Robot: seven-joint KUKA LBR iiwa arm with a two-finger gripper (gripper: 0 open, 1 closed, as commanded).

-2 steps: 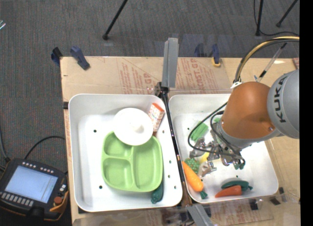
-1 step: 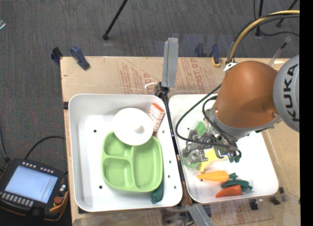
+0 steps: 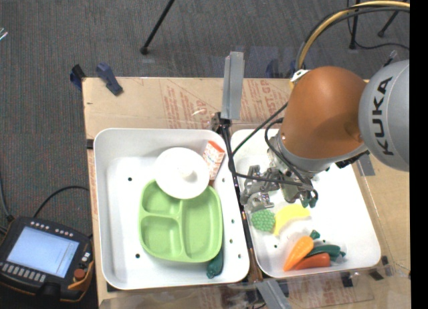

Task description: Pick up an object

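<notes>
My gripper [image 3: 261,192] hangs low over the left part of the right bin [image 3: 361,234], under the orange band of the arm. Just below it lies a green bumpy round toy [image 3: 263,220], with a yellow banana-like piece [image 3: 293,217] beside it on the right. Nearer the front edge lie an orange carrot [image 3: 298,253] and a red pepper [image 3: 319,260] with a dark green stem part [image 3: 332,250]. The arm hides the back middle of this bin.
The left bin [image 3: 107,200] holds a light green divided tray [image 3: 180,227], a white round dish [image 3: 182,172] overlapping its back edge, an orange-and-white carton [image 3: 215,158] and a dark green piece [image 3: 215,267] at the front. A ridge [image 3: 235,187] separates the bins.
</notes>
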